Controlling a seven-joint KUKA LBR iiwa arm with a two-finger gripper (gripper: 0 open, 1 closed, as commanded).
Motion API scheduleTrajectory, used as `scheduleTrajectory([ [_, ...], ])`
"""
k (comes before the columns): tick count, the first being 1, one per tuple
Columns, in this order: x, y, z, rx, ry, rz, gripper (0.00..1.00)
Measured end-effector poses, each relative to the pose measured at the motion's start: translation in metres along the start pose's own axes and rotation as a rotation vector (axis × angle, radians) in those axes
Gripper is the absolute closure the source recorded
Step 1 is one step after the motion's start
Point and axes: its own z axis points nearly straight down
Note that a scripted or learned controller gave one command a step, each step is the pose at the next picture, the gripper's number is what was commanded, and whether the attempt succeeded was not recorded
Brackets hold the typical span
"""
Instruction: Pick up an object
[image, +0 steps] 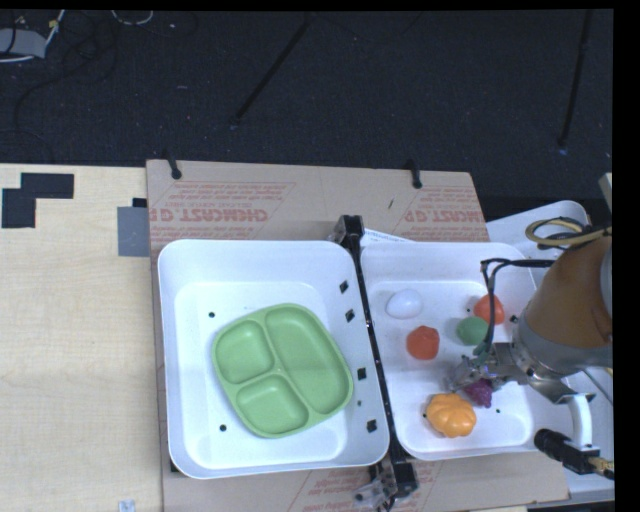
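The right bin (440, 262) holds a white egg-shaped piece (404, 303), a red piece (423, 342), a green piece (472, 328) with an orange-red piece (490, 308) just behind it, an orange-yellow piece (450, 415) at the front, and a small purple piece (481, 392). My gripper (478, 376) reaches in from the right and sits low over the purple piece, between the green and the orange-yellow pieces. The arm's body hides much of the gripper.
The left bin (190, 270) holds a green three-compartment plate (281, 370). A black divider (362, 350) runs between the two bins. Cardboard (300, 205) lies behind them, and bare wooden bench (70, 350) stretches to the left.
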Motion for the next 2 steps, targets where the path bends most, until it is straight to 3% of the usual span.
scheduleTrajectory([
  [2, 0.001, -0.009, -0.105, -0.004, -0.001, -0.006, 1.00],
])
